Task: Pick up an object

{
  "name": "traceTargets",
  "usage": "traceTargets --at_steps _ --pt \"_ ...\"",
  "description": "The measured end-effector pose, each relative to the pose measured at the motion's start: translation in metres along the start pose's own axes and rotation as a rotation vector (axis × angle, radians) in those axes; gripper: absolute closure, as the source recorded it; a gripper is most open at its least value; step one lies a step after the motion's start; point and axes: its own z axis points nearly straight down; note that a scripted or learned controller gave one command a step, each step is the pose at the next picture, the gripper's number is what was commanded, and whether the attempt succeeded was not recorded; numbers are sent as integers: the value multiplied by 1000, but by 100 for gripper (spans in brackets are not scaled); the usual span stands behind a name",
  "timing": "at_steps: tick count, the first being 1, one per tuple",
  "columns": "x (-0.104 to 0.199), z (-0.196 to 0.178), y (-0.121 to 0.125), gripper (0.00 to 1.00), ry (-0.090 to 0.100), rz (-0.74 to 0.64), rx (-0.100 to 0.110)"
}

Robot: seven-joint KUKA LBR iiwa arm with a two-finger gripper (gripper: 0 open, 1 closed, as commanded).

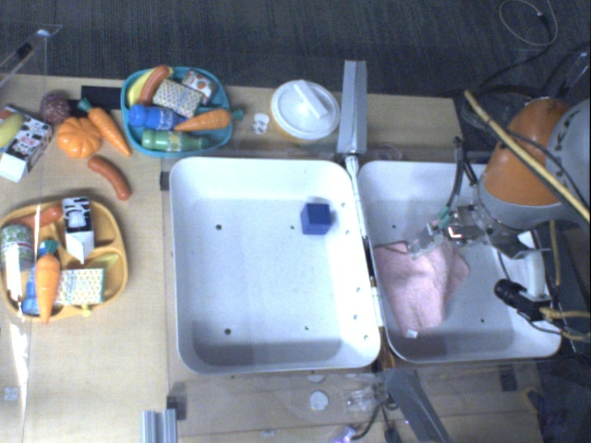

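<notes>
We see a pink cloth (420, 284) lying crumpled in the right bin (480, 340), toward its left wall. The gripper (441, 232) sits right at the cloth's upper edge, seemingly touching it, so we judge the grasp step is in hand. Whether it grips the cloth or how it is set, we cannot tell; the tip is small and blurred. Next calls for a firm pinch, then a straight lift. A blue block (317, 218) rests apart in the left bin (240, 340).
</notes>
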Motion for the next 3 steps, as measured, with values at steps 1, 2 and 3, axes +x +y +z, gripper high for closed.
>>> traceTargets --at_steps 1,2,3 --pt "-47 28 -33 0 -4 -105 -13" --pt "-46 16 -30 100 -6 -107 -20" --pt "-71 8 -19 100 -1 -112 -4"
